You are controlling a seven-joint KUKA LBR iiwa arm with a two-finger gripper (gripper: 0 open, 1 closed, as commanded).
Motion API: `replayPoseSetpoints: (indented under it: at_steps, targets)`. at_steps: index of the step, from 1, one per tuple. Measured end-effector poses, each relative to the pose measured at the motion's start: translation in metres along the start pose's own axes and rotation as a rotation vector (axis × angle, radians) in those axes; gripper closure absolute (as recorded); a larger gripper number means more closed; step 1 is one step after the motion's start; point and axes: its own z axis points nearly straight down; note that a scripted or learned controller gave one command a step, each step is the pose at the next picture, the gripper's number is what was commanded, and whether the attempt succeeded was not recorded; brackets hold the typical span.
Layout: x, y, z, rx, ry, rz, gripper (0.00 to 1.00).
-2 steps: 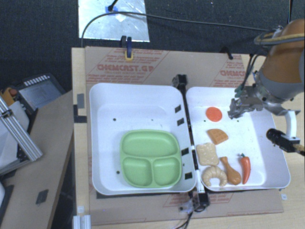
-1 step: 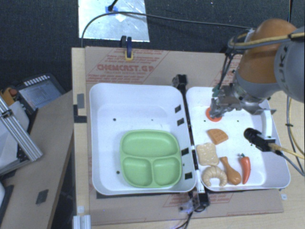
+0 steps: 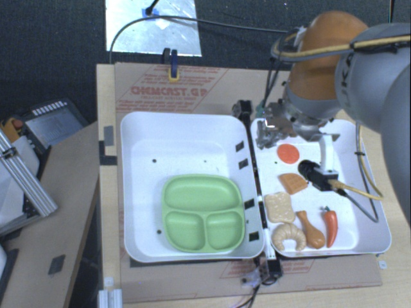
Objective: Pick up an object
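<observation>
My gripper (image 3: 267, 135) hangs over the far left corner of the right bin (image 3: 372, 226), close to the divider between the bins. Just right of it and slightly nearer lies a red round slice (image 3: 288, 152). Further toward the front are an orange wedge (image 3: 293, 183), a pale square cracker (image 3: 279, 206), a croissant (image 3: 289, 236), a brown drumstick (image 3: 309, 230) and a red chili pepper (image 3: 331, 225). Nothing shows between the gripper's tips.
The left bin (image 3: 148, 146) holds a green divided plate (image 3: 202, 212) in its front half. My grey arm with its orange band (image 3: 327, 50) reaches in from the upper right above the right bin's far end. A grey device (image 3: 48, 124) sits off the bench at the left.
</observation>
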Motion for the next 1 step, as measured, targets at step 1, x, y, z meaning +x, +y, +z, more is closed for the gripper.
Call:
replayPoseSetpoints:
  at_steps: [1]
  targets:
    - [0.0508, 0.0159, -0.0066, 0.0, 0.0, 0.001, 1.0]
